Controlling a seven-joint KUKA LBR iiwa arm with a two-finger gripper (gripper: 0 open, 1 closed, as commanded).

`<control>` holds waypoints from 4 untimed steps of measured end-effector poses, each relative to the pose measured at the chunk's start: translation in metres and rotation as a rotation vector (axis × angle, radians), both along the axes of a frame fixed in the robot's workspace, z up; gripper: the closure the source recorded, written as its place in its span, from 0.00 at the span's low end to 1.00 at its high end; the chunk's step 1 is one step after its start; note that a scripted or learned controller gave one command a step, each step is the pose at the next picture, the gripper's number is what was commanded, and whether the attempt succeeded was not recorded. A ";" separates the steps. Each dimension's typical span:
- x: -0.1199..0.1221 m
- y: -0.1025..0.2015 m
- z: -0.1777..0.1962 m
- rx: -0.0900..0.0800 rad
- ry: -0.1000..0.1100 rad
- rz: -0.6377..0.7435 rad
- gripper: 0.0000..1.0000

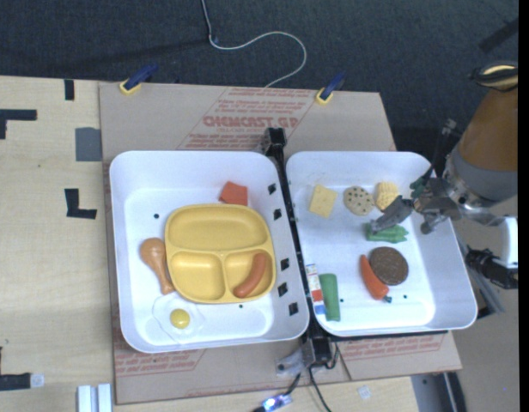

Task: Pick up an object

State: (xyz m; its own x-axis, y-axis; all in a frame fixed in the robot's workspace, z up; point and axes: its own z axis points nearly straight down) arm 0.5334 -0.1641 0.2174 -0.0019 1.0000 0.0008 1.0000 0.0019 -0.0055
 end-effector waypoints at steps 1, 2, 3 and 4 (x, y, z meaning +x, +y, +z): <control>0.001 0.007 -0.063 0.001 0.002 0.000 0.00; -0.007 0.013 -0.122 0.000 -0.001 0.000 0.00; -0.006 0.012 -0.131 -0.005 -0.008 -0.002 0.00; -0.004 0.012 -0.119 -0.007 -0.014 -0.001 1.00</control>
